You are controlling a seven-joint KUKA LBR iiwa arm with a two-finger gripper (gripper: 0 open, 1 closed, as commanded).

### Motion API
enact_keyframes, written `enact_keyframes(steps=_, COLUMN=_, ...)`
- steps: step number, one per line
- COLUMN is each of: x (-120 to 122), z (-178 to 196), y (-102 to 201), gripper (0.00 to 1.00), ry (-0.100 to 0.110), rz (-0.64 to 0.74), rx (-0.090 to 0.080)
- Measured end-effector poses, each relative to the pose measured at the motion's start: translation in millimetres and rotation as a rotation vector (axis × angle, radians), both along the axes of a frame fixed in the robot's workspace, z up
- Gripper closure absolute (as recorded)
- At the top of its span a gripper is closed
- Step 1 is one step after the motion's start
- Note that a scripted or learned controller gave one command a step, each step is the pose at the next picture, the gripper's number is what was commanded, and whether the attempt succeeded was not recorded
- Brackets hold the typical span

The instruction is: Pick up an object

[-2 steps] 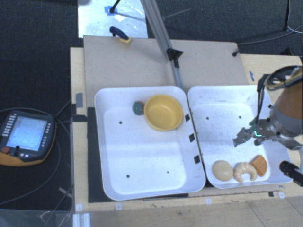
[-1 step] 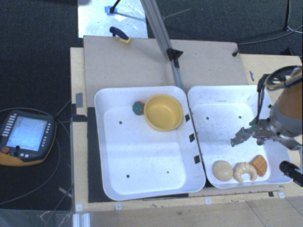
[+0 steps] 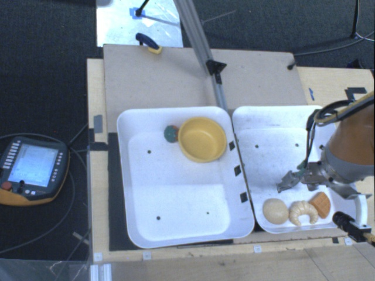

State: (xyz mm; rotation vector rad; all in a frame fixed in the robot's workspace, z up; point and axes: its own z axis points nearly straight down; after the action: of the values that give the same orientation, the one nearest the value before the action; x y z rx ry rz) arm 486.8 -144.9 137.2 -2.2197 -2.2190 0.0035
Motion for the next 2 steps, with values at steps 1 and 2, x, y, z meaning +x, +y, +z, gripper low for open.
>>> enact_keyframes(steps=1, x=-1, z=-49, y=0, gripper=0.00, ry=0.000, rz=0.000, rx=0.000)
enact_keyframes(steps=2, x=1, z=-37, y=0, gripper=1.00, ry=-0.005, rz=0.000, rx=-0.001)
